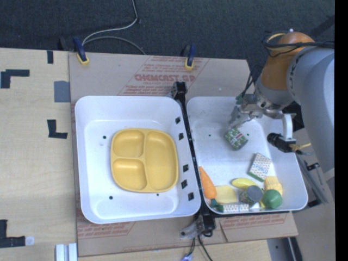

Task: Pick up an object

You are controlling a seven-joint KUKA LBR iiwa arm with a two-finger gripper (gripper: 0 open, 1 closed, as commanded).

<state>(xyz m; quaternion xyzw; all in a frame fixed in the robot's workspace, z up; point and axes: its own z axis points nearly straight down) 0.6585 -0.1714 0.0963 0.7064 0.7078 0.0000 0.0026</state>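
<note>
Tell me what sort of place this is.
Likely a robotics lab test bench: two white bins clamped on cardboard, toy food like a carrot in one, and a gripper on a grey arm above it.

We look down at a slant from above the bench (32, 145), far enough to take in both white bins (87, 162); the arm (304, 75) enters from our right.

Two bins set side by side on counter (32, 145). Divided plate (144, 160) placed in left bin (87, 162). Small can (236, 138) located mid right bin (209, 113), below end effector (241, 118). Carrot (207, 183), corn (272, 185) and box (260, 166) grouped along near edge.
</note>
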